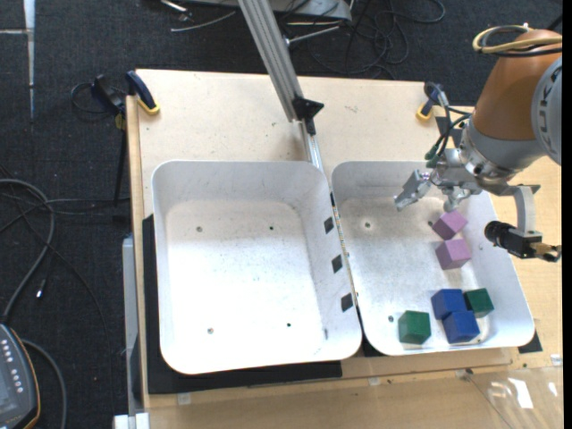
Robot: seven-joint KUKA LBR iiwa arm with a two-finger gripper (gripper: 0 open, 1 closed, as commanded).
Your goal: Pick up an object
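Observation:
My gripper (pixel 431 197) hangs over the back part of the right bin (pixel 375 186), open, with nothing between its fingers. One finger (pixel 407 196) points left; the other sits just above a purple block (pixel 450 224). A second purple block (pixel 454 254) lies a little nearer the front. At the bin's front right lie two blue blocks (pixel 447 302) (pixel 462 327), a dark green block (pixel 479 301) and a green block (pixel 414 326).
The left bin (pixel 179 186) stands beside the right one, their rims meeting at the middle (pixel 338 257). A slanted metal rail (pixel 273 52) runs from the back down to the bins. Clamps (pixel 141 94) (pixel 433 101) grip the bench's back corners.

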